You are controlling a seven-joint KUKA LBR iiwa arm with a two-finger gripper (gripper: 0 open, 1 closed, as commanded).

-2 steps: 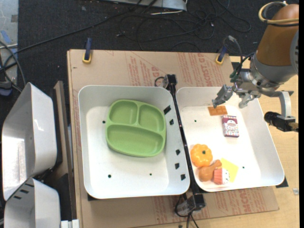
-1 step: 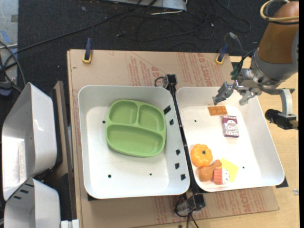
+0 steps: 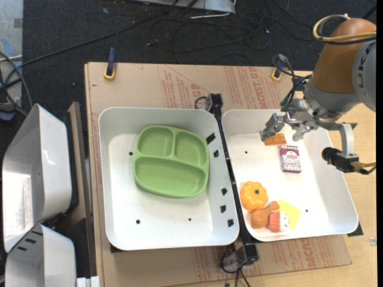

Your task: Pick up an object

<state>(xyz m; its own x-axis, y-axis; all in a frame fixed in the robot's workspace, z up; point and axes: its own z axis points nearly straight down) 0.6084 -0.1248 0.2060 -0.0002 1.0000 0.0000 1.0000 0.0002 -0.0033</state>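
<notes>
Gripper (image 3: 276,130) hung over the right bin (image 3: 335,187) at its twelve o'clock edge, fingers clamped on an orange block (image 3: 274,139); a pink card box (image 3: 290,159) lay at four o'clock of it.

matt green plastic divided plate (image 3: 172,161), smooth white plastic bins (image 3: 116,220), glossy orange toy pumpkin (image 3: 254,195) below the fingers, brown cardboard-like counter (image 3: 161,82), printed paper card box (image 3: 290,159)

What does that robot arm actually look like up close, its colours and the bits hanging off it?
The arm is bulky and rounded, with a broad orange band and a grey shell beside it. A thin yellowish cable loops over its top. At its end sits a grey metal gripper with dark mechanical parts and thin wires.
</notes>
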